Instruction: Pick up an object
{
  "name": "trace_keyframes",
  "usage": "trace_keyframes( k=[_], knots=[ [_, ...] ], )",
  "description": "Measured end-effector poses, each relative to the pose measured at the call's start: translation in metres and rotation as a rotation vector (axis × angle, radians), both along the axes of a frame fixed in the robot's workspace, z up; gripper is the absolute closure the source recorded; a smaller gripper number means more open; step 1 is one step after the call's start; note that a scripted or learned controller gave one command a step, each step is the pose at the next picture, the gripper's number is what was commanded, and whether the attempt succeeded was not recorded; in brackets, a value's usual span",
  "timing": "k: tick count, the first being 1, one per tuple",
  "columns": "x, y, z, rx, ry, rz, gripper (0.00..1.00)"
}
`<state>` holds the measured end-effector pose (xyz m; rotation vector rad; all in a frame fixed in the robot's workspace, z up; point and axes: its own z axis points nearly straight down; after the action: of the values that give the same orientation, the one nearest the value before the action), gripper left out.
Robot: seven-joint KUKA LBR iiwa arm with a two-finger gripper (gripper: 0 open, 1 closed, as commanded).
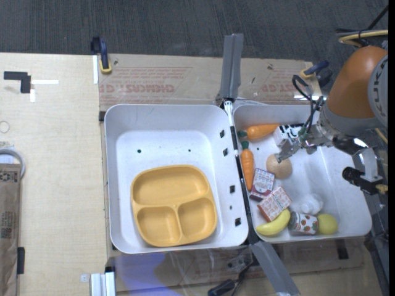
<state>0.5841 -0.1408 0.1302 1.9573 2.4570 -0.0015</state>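
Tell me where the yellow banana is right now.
The yellow banana lies in the right white bin, near its front edge, just below the red and white cartons and left of the small printed can.

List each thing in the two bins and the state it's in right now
Yellow tray: flat, left bin.
Two carrots: lying at right bin's left wall.
Potato: right under gripper.
Two small cartons: lying flat.
Banana: front edge.
Lemon: front right corner.
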Motion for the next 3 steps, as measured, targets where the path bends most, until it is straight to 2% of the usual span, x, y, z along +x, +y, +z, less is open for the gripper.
trace_keyframes(
  k=[1,2,3],
  knots=[
    [0.003,0.043,-0.040,0.000,0.002,-0.028,0.00],
    [0.006,0.043,-0.028,0.000,-0.005,-0.029,1.00],
    [0.006,0.043,-0.028,0.000,-0.005,-0.030,0.00]
  ],
)
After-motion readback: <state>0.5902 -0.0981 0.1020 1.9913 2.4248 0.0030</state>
